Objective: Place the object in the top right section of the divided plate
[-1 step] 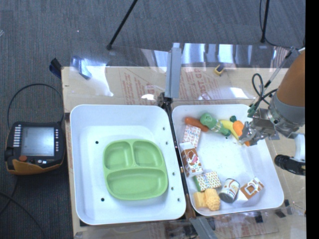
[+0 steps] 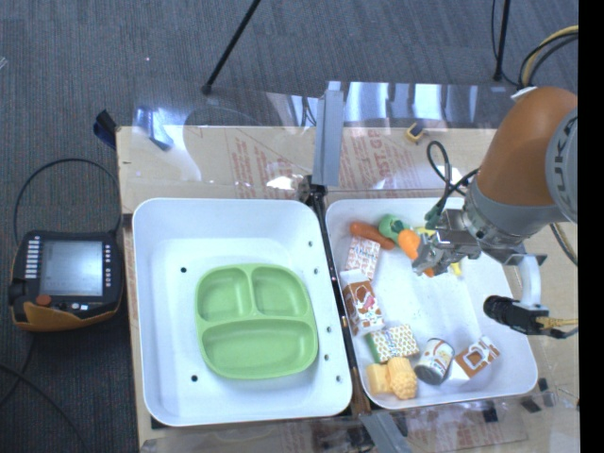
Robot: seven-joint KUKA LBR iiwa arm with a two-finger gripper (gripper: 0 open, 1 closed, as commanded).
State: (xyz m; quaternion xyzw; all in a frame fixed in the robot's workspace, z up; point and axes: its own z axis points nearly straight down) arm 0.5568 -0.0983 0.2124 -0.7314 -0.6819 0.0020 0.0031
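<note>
The tool (image 2: pixel 432 256) is seen low in the right bin (image 2: pixel 514 371), beside a carrot (image 2: pixel 409 243); whether it is apart or clamped cannot be told. The green plate (image 2: pixel 256 321) is set in the left bin (image 2: pixel 160 253). 2 corn cobs (image 2: pixel 394 378) and a can (image 2: pixel 433 360) are grouped at the right bin's near edge.

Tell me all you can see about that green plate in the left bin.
The green plate is a light green, rounded-square dish that looks like plastic. Raised ridges split it into three sections: two smaller ones at the top and one wide one below. It lies flat near the middle of the left white bin, turned slightly, with nothing in its sections.
</note>
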